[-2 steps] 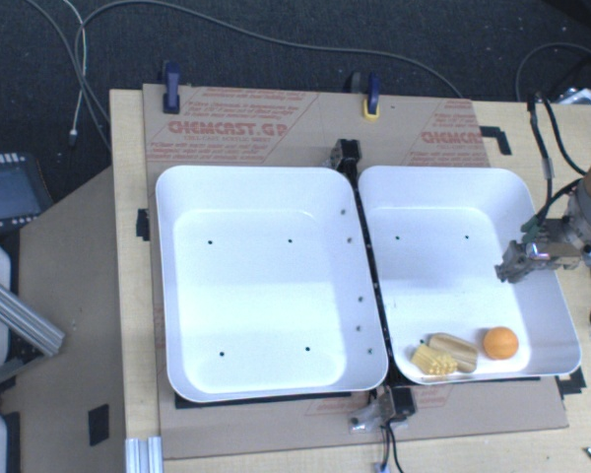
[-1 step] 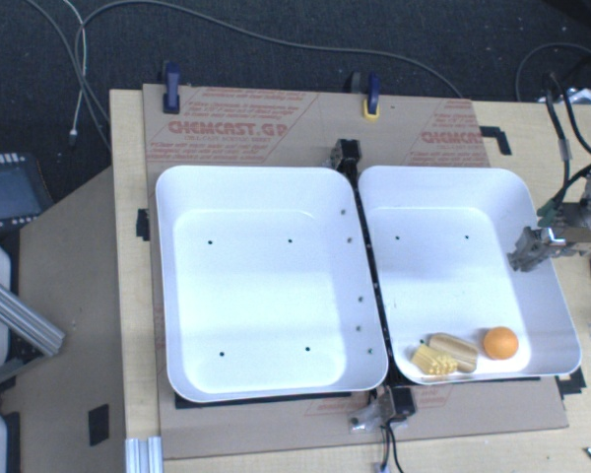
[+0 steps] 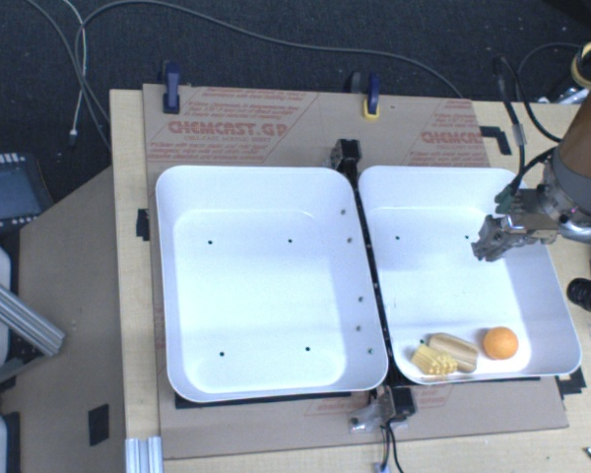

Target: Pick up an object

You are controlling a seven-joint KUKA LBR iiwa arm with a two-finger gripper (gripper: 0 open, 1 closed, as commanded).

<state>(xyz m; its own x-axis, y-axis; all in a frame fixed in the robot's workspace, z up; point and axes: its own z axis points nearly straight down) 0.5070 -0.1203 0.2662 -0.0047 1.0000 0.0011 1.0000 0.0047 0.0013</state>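
Orange ball [image 3: 500,343] nearest, near bin's front edge: lower gripper [image 3: 491,244] squarely over it; finger state cannot be told.

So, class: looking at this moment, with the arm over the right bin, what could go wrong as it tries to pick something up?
1. The orange ball, the tan piece and the yellow corn-like piece sit close together near the right bin's front wall, so the hand may nudge one while reaching for another.
2. The round ball could roll away when touched.
3. The wall beside them may block the approach.
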